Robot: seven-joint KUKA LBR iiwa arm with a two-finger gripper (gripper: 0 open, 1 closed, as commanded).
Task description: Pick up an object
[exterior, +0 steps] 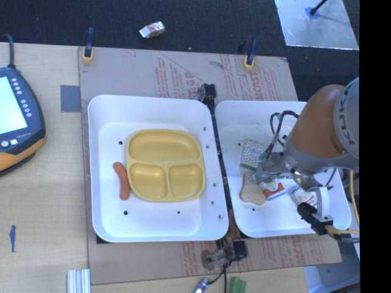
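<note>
No legible text anywhere

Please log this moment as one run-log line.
arm: over right white bin | gripper: low above tan toast-shaped piece | grasp: unclear | left white bin: yellow divided plastic tray, orange sausage

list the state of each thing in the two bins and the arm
yellow divided tray: upright, flat in the left bin
sausage: lying beside the tray's left edge, outside it
pale flat piece: lying in the right bin
patterned packet: lying flat, partly under the arm
gripper: down over the right bin's clutter; grasp unclear
</note>
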